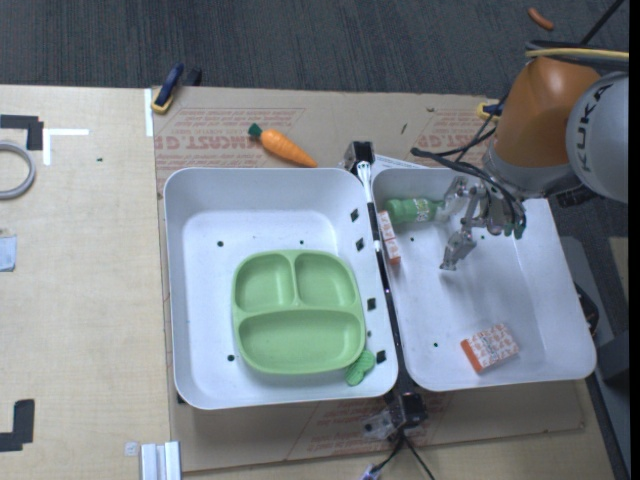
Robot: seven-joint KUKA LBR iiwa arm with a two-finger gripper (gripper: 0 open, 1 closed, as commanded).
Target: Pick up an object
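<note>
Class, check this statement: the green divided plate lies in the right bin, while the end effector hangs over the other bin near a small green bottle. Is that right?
Not quite. The camera view shows the green divided plate lying in the left bin, not the right. The rest holds: the end effector hangs over the other bin, near the small green bottle.

Setting: robotics lab test cell, not a home or kitchen. Evidence: industrial arm (560, 118), grey with an orange band, reaching in over the desk (80, 318). Two shallow white bins (190, 298) clipped side by side on a cardboard sheet (220, 128). Black tape markers (22, 128) on the desk surface. Loose cables (400, 448) at the near edge. Contents are toy props: plastic carrot (283, 145), green divided plate (297, 311). Dark carpet (300, 18) beyond the desk.
</note>
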